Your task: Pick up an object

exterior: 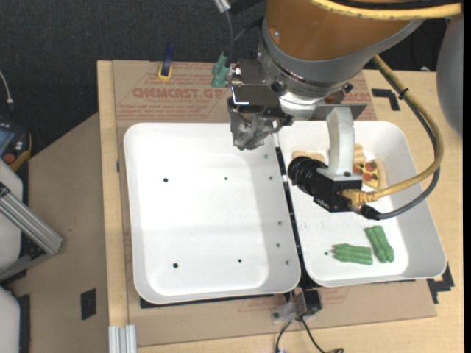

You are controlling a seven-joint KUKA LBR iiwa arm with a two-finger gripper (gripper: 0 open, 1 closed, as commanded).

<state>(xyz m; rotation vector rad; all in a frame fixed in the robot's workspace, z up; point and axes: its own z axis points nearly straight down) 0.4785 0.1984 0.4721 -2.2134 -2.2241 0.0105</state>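
Over the far edge where the two bins meet, the gripper point(252, 132) hangs with its grip impossible to judge, nothing visibly lifted, while green toy pieces point(364, 250) lie well nearer, rightward, unpicked.

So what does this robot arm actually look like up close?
The arm is a thick rounded body with a broad orange band and grey metal beneath. Below it sits a dark grey metal gripper. A white bracket carries a black cylindrical unit, and a yellow cable loops off to the side alongside black ones.
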